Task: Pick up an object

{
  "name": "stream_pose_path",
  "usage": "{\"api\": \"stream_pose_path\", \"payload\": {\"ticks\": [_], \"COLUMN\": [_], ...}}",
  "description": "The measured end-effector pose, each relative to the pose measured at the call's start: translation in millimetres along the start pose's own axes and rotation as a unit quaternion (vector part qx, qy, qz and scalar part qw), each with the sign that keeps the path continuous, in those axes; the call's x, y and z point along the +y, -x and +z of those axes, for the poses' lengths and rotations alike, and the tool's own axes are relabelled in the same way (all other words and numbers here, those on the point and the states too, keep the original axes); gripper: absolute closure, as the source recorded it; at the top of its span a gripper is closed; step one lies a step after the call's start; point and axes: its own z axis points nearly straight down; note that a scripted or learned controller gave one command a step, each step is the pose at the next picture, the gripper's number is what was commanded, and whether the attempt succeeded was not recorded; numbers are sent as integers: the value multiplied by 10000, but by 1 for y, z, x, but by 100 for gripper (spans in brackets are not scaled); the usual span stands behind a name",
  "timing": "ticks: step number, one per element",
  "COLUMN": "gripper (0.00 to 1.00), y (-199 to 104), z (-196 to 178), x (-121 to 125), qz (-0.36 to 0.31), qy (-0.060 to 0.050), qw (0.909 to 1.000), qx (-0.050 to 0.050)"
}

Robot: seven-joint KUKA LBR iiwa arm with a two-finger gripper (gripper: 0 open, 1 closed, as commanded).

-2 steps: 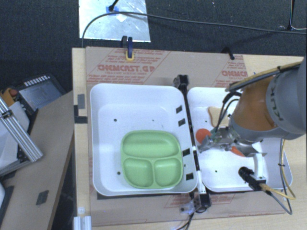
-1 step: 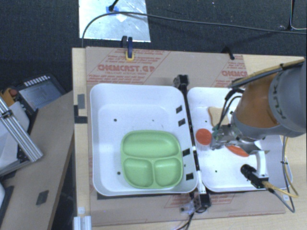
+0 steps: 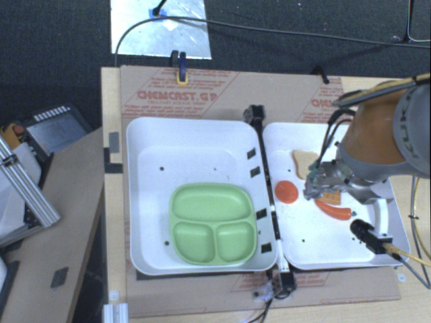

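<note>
Hovering low over the right bin (image 3: 377, 254), I have my claw (image 3: 319, 186) down among the small food toys, and my job is to come away with one of them. The nearest candidates lie close together: a round red-orange piece (image 3: 287, 192) just to the claw's left, a tan bread-like slice (image 3: 304, 160) just above it, and a long red piece (image 3: 335, 211) with an orange wedge touching it (image 3: 330, 198) just below and to its right. From this slanted view I cannot tell how my claw is set, and I see nothing in it. To do this well I should commit to one piece, centre over it, and drop straight down so I don't nudge its neighbours. My arm comes in from the right, orange band (image 3: 374, 136) high, wrist bent downward into the bin. The green divided tray (image 3: 212, 222) sits in the left bin (image 3: 188, 136), well apart.
</note>
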Motion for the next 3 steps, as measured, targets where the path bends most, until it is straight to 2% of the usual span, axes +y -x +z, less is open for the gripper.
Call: {"api": "stream_pose_path", "payload": {"ticks": [1,2,3], "gripper": [100,100,100], "y": [-3,-3,-52], "z": [-63,-76,-83], "x": [-3,-1,12], "qz": [-4,-1,-27], "qy": [9,-15,-21], "qw": [10000,10000,10000], "qx": [1,4,12]}}
